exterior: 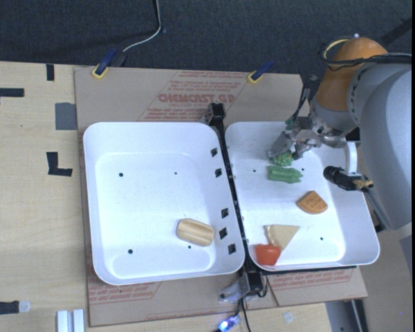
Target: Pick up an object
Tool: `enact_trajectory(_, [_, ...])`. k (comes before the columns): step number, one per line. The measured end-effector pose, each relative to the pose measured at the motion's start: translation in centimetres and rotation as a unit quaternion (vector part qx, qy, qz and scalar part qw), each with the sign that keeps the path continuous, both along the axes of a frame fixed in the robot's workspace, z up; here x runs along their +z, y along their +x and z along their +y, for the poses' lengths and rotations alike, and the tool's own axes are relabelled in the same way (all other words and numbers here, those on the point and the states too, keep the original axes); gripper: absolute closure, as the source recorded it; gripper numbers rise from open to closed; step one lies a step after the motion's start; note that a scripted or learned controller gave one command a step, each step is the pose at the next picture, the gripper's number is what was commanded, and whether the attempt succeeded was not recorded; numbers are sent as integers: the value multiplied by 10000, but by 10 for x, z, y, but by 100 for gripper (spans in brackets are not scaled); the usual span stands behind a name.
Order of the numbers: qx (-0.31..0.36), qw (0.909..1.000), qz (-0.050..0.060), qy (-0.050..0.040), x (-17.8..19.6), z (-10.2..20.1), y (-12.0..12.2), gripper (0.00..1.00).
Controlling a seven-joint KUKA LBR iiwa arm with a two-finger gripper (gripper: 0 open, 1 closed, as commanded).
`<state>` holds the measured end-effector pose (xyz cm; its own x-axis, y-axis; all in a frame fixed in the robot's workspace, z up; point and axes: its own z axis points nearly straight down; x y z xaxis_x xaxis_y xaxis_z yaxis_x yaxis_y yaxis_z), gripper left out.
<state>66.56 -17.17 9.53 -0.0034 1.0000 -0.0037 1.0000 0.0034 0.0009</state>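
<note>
My gripper [288,149] is low over the back of the right bin [346,251], reaching in from the right. A small green piece [282,160] lies right under its tip, touching or nearly touching it. Just in front lies a longer green object [285,175] on the bin floor. An orange-brown round piece [312,203] rests further right. A pale tan wedge [282,234] and a red piece [267,254] sit at the right bin's front. In the left bin [104,185], a tan bread-roll shape [195,232] lies near the front right.
The two bins meet along a black-clipped divider [225,185]. They stand on a cardboard sheet [180,95] atop a wooden bench. The arm's grey body [394,144] and orange band [346,75] crowd the right bin's right side.
</note>
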Motion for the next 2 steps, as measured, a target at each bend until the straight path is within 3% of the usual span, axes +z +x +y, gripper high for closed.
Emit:
enact_trajectory(1, [4,10000,21,21,-11,63,-39,100])
enact_trajectory(2, [-1,10000,14,20,-1,62,-37,100])
